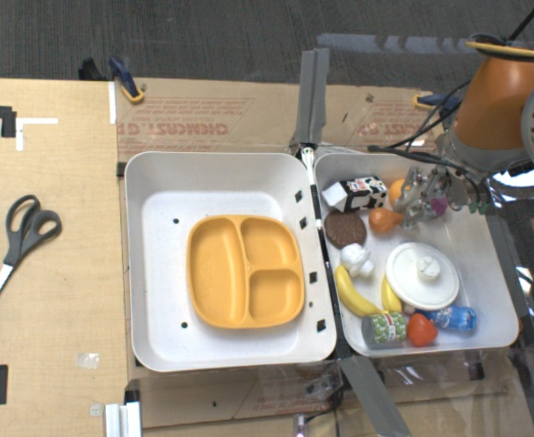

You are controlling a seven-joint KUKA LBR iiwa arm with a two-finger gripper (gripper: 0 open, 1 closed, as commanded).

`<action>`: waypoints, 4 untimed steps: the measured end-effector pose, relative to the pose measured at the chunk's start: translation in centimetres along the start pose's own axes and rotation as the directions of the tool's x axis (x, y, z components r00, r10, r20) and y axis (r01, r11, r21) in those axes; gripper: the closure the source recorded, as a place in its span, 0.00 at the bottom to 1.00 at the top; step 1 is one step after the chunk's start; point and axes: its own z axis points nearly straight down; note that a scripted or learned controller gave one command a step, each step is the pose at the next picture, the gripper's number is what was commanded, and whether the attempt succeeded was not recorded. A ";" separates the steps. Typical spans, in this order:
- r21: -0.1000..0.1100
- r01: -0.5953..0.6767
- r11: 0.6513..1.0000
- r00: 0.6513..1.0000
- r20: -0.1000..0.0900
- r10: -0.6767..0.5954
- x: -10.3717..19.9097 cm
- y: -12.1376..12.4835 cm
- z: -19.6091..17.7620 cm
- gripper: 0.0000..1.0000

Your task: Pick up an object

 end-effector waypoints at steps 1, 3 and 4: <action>0.003 -0.315 0.949 0.949 -0.021 0.315 -1.4 -1.5 1.4 1.00; 0.001 -0.477 0.879 0.879 -0.009 0.477 2.1 8.0 -9.9 1.00; 0.002 -0.491 0.871 0.871 -0.008 0.491 0.8 7.6 -0.4 1.00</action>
